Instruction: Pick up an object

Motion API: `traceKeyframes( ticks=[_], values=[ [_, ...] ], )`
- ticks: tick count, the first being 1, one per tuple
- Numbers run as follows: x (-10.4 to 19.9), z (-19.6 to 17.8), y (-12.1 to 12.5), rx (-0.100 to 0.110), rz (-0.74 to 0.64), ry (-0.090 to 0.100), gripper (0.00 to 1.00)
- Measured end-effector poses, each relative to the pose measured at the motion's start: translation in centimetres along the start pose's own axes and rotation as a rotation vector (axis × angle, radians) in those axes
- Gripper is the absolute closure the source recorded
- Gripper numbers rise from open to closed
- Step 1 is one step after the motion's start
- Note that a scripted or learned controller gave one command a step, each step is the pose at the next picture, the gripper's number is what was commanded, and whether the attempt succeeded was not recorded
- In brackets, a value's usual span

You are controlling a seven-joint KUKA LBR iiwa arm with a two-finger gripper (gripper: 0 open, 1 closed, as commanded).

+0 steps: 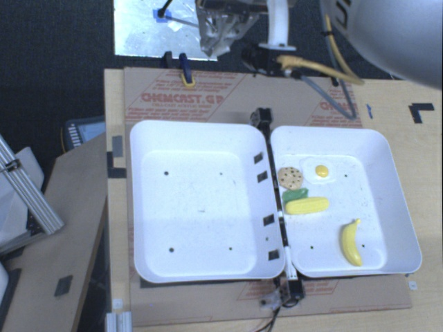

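Note:
The right bin [394, 185] holds several toy foods. A chocolate-chip cookie [290, 178] lies by its left wall, with a fried egg [322, 171] just to the right of it. Below them lies a yellow corn cob [308, 205] with a green husk [295, 194] at its upper left. A yellow banana [351, 242] rests near the bin's front right. My gripper [218, 37] hangs high at the top of the view, beyond the far edge of the bench and well away from every object, with nothing seen in it.
The left bin [138, 185] sits beside the right one, joined by a black-clipped divider [271, 199]. Cables [325, 75] trail across the cardboard behind the right bin. A reflective sheet [145, 19] lies at the far left.

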State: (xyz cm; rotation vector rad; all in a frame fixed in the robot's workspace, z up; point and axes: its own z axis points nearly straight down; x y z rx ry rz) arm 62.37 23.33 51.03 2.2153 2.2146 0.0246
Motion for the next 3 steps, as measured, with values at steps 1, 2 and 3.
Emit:
traceKeyframes(
  ticks=[1,2,3],
  values=[
    [0.2,1.0,-6.9,0.017,-0.007,-0.003,1.00],
    [0.0,8.5,-9.9,0.025,-0.006,-0.007,1.00],
    [0.1,1.0,-13.8,0.010,-0.007,0.001,1.00]
  ],
)
